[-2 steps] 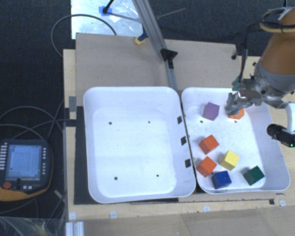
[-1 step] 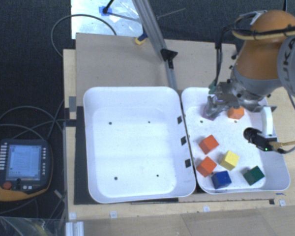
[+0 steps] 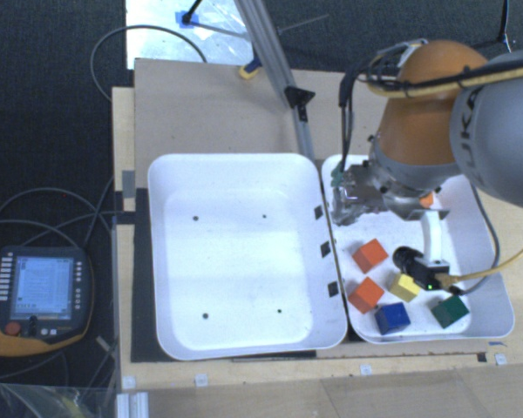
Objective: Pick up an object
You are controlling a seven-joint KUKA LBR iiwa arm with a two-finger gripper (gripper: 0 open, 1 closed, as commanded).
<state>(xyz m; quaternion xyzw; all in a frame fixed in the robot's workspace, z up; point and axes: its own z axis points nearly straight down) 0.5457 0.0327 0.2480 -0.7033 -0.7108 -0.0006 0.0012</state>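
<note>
From above and at a slant, the counter (image 3: 218, 111) bears two shallow white bins side by side. The left bin (image 3: 235, 259) shows bare white floor with a few small dark dots. The right bin (image 3: 467, 259) holds all the coloured blocks.

The arm (image 3: 497, 138) reaches in from the right, and its tool (image 3: 347, 202) hangs over the far left corner of the right bin, just beside the wall the two bins share. From this angle I cannot tell whether the tool is open or closed, and nothing can be seen gripped in it.

The blocks lie in the near half of the right bin, apart from the tool. The upper orange block (image 3: 370, 255) is the closest to it, and the lower orange block (image 3: 365, 294) sits just nearer the camera, by the dividing wall. The yellow block (image 3: 407, 286) is to their right. The blue block (image 3: 392, 318) and the green block (image 3: 451, 310) lie along the near edge. All five rest on the bin floor, and none is lifted.

A small orange thing (image 3: 428, 200) peeps out beside the wrist (too hidden to name).

Off the counter, a control pendant (image 3: 39, 296) lies on the dark floor at left, and a grey pole (image 3: 266, 33) slants in from the top.
</note>
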